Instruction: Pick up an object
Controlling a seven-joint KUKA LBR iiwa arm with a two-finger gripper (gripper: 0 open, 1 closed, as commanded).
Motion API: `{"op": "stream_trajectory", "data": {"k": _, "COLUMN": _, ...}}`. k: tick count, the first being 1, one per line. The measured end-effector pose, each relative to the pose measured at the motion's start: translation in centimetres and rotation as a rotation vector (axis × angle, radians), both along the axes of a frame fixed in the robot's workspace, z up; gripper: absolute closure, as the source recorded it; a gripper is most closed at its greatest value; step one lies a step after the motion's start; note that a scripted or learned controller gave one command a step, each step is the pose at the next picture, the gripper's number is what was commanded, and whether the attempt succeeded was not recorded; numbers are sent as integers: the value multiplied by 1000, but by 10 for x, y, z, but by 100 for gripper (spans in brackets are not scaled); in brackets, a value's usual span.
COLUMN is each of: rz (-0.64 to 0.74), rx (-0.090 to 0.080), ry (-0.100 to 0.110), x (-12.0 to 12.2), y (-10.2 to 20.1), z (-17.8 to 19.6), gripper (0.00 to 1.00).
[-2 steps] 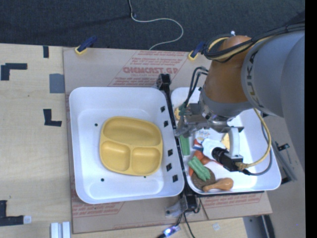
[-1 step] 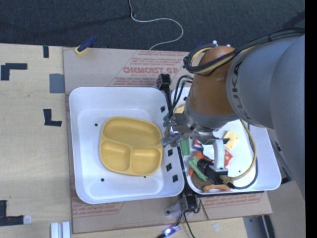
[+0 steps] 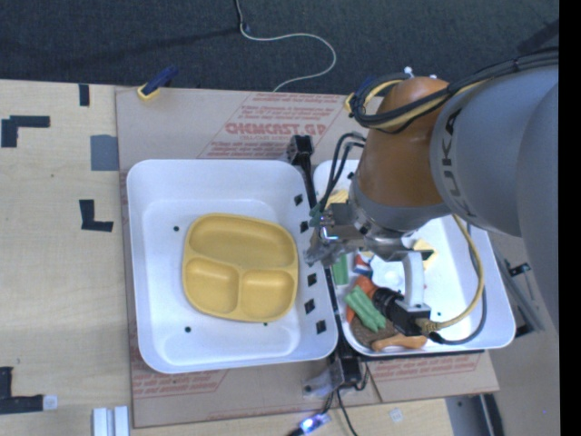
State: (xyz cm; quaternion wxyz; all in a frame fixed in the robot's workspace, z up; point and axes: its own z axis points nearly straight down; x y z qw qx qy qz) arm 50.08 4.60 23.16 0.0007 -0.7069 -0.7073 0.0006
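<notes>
Table (image 3: 54, 243) carries two white bins side by side. Arm (image 3: 408, 162) reaches in over the right bin (image 3: 490, 330) and covers most of it. Left bin (image 3: 154, 189) holds one yellow divided plate (image 3: 241, 266), lying flat near its centre. Gripper (image 3: 329, 240) sits at the right bin's left wall; open or closed: cannot tell. Just below it lie a green object (image 3: 363, 307), an orange object (image 3: 399, 341) at the near wall, and a small red-and-blue item (image 3: 362, 265).

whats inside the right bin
Toward the near end of the right bin, a green item and an orange item show. The arm covers most of the rest, so whatever lies under it cannot be seen.
</notes>
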Motion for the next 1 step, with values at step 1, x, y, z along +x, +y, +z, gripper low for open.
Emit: {"op": "stream_trajectory", "data": {"k": 1, "rz": 1, "rx": 0, "ry": 0, "x": 11, "y": 9, "z": -1, "gripper": 100}}
